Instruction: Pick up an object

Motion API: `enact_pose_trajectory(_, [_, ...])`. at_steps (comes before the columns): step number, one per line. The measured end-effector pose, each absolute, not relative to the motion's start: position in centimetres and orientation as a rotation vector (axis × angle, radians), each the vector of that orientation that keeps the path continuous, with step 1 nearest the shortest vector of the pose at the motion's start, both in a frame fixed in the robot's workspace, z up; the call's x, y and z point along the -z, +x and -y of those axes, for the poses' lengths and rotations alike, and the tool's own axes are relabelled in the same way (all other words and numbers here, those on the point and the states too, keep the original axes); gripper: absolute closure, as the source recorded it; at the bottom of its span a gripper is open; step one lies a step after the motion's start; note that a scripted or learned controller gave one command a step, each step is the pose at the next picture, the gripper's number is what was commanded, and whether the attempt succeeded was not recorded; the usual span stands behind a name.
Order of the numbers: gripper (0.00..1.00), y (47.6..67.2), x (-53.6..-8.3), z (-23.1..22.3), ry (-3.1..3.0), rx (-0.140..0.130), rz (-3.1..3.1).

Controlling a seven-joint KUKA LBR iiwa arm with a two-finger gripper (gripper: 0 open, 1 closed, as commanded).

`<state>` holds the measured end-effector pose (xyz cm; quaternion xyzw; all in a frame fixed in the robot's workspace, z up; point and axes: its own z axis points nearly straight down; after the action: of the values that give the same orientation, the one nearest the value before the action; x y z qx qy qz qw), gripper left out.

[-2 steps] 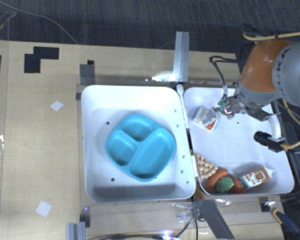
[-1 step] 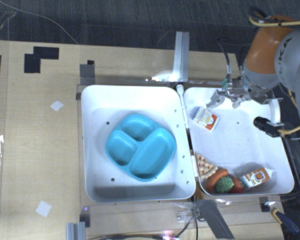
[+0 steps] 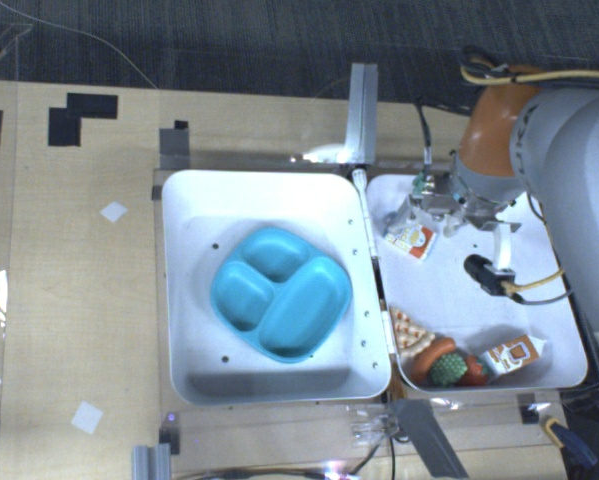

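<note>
The right bin (image 3: pixel 539 313) holds several small items. A small white and orange carton (image 3: pixel 410 238) lies near its far left corner. Along the front wall sit a waffle-patterned piece (image 3: pixel 407 330), an orange and red toy vegetable (image 3: pixel 431 353), a green toy (image 3: pixel 448 368) and an orange juice carton (image 3: pixel 509 355). My gripper (image 3: pixel 436 208) hangs over the far part of this bin, just right of and behind the small carton, below the orange wrist band (image 3: pixel 491 118). No object shows between its fingers.
In the left bin (image 3: pixel 184 298) lies a blue divided plate (image 3: pixel 279 293). A black plug with a yellow cable (image 3: pixel 491 276) hangs over the middle of the right bin. A metal post (image 3: pixel 362 118) stands behind the wall between the bins.
</note>
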<state>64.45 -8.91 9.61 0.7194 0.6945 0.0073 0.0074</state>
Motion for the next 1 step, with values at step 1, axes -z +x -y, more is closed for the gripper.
enact_pose_trajectory(1, [0.00, 58.53, -9.79, 8.68, 1.933, -0.030, -2.442])
